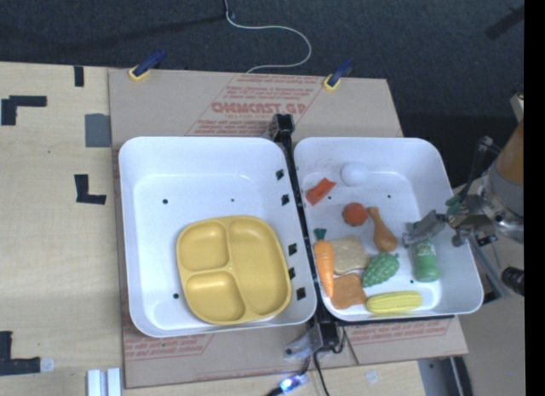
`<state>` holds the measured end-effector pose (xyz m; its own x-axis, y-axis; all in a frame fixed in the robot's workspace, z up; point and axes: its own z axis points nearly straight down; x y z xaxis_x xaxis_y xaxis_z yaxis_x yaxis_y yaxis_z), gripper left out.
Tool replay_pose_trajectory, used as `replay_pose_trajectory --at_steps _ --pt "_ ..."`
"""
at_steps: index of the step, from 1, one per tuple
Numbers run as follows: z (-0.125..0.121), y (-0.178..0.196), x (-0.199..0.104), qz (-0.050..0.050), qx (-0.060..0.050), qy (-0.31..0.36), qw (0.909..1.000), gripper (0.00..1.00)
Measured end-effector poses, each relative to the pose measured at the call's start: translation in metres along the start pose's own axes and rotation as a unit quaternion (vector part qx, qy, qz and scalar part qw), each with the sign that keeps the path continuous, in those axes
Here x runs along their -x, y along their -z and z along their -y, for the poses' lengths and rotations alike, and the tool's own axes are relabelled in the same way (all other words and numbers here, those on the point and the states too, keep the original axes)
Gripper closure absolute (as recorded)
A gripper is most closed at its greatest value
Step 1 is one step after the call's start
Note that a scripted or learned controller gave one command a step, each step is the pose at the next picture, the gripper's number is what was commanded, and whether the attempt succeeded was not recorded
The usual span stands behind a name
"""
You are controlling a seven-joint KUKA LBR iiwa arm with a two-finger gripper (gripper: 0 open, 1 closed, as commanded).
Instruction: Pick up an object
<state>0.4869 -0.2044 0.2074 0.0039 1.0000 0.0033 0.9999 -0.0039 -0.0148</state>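
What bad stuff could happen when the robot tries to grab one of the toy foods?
1. The toys lie packed together: the carrot, bread slice, grapes and corn touch or nearly touch, so the gripper may nudge a neighbour or lift two at once.
2. The gripper hangs right by the green bottle near the right bin's wall; coming down there, it might bump the wall or tip the bottle over.
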Motion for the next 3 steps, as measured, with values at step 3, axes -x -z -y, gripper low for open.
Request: replay_pose_trajectory --at_steps 3 --pt "-0.011 -0.1 -0.001 0.001 0.008 0.002 1.0 0.0"
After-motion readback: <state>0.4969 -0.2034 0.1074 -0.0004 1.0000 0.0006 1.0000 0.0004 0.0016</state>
